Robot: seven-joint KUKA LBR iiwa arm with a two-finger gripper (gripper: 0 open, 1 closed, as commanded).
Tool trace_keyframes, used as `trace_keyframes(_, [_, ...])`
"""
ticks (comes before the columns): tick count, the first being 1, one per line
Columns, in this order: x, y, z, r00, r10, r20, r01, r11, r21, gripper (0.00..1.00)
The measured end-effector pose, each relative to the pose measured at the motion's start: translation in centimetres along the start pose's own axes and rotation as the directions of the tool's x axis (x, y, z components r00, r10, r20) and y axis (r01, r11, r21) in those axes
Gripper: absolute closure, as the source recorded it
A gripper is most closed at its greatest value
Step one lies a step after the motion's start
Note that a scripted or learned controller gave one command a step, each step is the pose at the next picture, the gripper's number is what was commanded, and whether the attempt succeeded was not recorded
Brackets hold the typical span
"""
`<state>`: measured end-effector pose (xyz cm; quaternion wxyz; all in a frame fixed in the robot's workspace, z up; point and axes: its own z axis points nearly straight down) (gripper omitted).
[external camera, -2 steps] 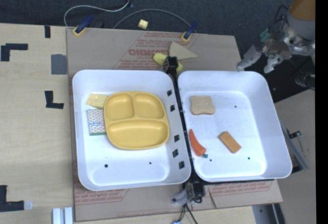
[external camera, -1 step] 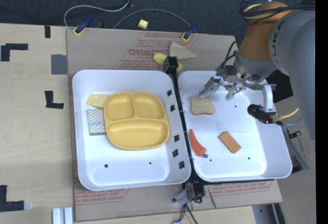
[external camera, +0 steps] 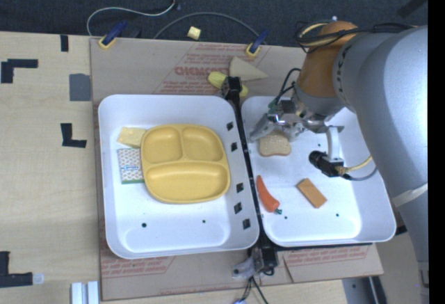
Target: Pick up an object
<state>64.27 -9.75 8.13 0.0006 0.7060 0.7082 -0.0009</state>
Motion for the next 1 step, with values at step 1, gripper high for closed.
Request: trace_keyframes(1, [-0.12,0.13,-1.52,1.000,0.001,0.000,-0.001,1.000,-0.004,1.00])
